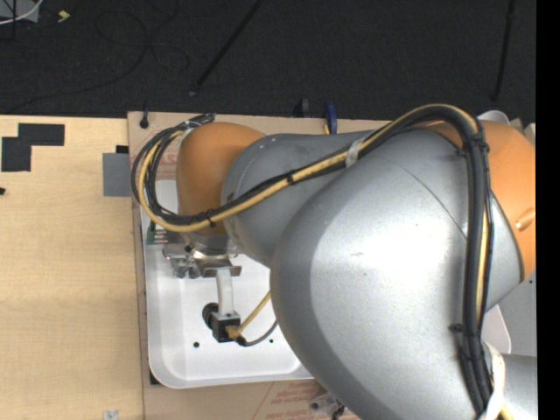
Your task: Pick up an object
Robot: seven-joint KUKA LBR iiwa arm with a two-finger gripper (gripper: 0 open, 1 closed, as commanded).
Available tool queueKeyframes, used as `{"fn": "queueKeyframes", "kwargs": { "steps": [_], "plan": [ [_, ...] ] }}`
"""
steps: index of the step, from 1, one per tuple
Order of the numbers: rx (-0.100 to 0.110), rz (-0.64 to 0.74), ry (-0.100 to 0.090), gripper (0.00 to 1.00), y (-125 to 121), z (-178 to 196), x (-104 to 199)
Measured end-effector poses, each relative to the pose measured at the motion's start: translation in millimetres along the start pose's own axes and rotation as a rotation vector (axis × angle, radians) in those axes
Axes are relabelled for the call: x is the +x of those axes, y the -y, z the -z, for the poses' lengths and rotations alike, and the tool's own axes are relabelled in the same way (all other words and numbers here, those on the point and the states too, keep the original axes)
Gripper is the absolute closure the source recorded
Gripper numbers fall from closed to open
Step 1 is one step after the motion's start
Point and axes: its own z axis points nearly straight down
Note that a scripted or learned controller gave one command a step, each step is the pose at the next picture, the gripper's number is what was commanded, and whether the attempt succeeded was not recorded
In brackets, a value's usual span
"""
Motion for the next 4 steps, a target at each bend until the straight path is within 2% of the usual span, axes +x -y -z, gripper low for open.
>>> {"fn": "queueKeyframes", "kwargs": {
  "steps": [1, 2, 3, 4],
  "plan": [
    [0.000, 0.000, 0.000, 1.00, 9.7, 14.0, 0.1],
    [-0.009, 0.006, -0.001, 1.00, -68.0, 17.6, 1.5],
    [0.002, 0.001, 0.001, 1.00, -38.2, -1.3, 0.4],
    [0.002, 0.000, 0.001, 1.00, -12.1, -8.2, 0.2]
  ]
}}
